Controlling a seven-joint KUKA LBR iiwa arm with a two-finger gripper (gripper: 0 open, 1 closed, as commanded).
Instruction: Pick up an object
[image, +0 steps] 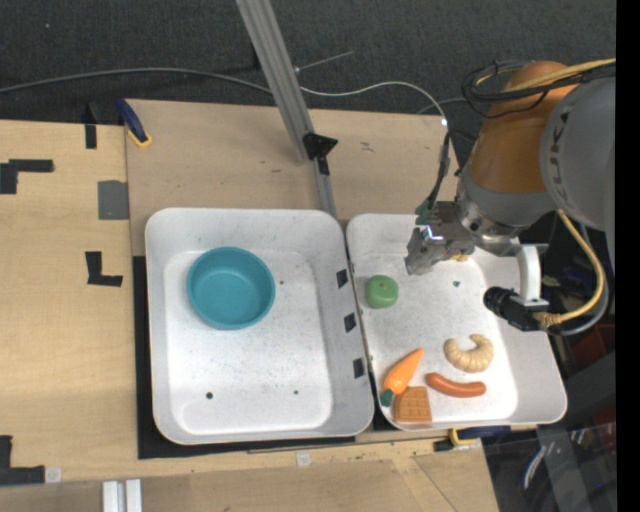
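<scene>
End effector (422, 258) seen above right bin (530, 400), opening cannot be told; green ball (381, 291) just beside could be nudged away.

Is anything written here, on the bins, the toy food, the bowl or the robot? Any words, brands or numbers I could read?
None can be read. The bins, blue bowl, green toy, carrot, sausage, croissant and gripper show no lettering; the black tape marks are plain shapes.
</scene>
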